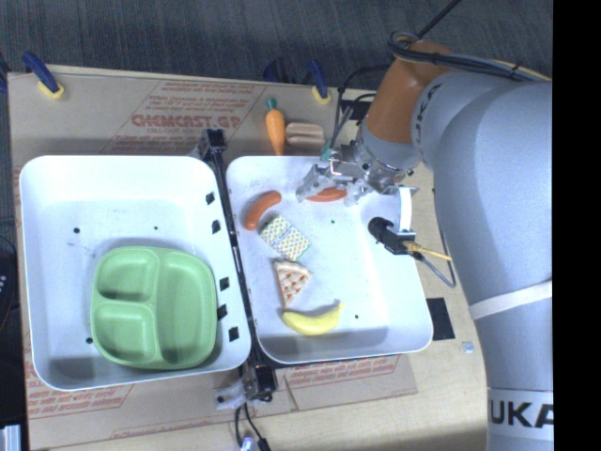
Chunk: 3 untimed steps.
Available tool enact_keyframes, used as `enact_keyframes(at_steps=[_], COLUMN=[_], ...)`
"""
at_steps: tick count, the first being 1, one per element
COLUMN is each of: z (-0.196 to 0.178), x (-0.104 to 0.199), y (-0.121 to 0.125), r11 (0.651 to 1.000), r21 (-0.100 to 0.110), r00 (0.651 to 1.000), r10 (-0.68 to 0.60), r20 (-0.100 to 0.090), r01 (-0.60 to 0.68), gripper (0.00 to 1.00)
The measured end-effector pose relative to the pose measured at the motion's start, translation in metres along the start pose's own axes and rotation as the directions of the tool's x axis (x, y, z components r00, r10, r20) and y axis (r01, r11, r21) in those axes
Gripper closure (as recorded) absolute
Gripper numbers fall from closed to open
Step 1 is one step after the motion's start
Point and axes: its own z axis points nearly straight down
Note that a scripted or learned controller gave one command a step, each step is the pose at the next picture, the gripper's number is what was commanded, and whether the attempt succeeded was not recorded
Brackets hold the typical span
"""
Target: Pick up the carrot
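From the camera view, my tool (340, 181) sits low at the 12 o'clock end of the right bin (399, 289), right over a reddish-orange piece (326, 195) that peeks out beneath it; I cannot tell whether the tool is apart, together or clamped on anything, since the wrist hides it. The carrot (274, 130) is not in either bin: it lies on the bench (122, 111) just past the right bin's 12 o'clock rim, toward 11 o'clock from my tool, green top pointing away, with a tan block (304, 136) just beside it. In the right bin a sausage (262, 209), a checked wafer (285, 238), a pizza slice (291, 281) and a banana (313, 318) run down toward 6 o'clock; the left bin (56, 214) holds a green tray (155, 306). My worry is that I am over the wrong thing: the piece under me is carrot-coloured, and closing here would lift it or nothing. Reaching the real carrot means clearing the rim, which I could clip, and I could nudge the block.
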Motion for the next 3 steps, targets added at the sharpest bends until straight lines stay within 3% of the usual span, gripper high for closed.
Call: enact_keyframes(at_steps=[1, 2, 3], z=[-0.08, 0.017, -0.112], x=[-0.009, -0.006, 0.012], y=[0.001, 0.003, -0.001], r11=[0.92, 0.924, 0.923], r21=[0.001, -0.003, -0.001], r00=[0.92, 0.924, 0.923], r10=[0.393, 0.382, 0.384], r20=[-0.001, -0.004, -0.001], r01=[-0.393, -0.382, -0.384], gripper=[0.0, 0.0, 0.0])
